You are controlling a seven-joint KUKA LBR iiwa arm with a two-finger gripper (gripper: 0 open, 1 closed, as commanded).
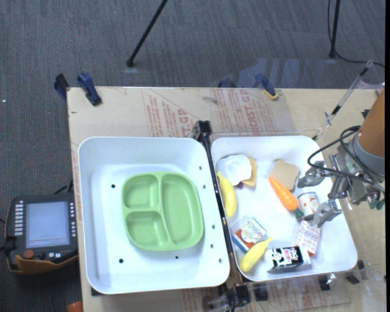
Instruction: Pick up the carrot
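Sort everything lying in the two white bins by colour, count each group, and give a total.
Green: 1, divided plate
Yellow: 2, banana, lemon-like piece
Orange: 1, carrot
White or tan: 2, egg, bread slice
Printed packs and can: 4
Total: 10

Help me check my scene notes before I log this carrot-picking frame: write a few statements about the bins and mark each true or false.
1. The carrot lies in the right bin. True.
2. The green plate sits in the right bin. False: it sits in the left bin.
3. The gripper is over the right bin, to the right of the carrot. True.
4. The carrot is between the gripper's fingers. False: it lies in the bin, apart from the gripper.
5. The green plate has food on it. False: its compartments are bare.
6. A banana lies along the right bin's left wall. True.
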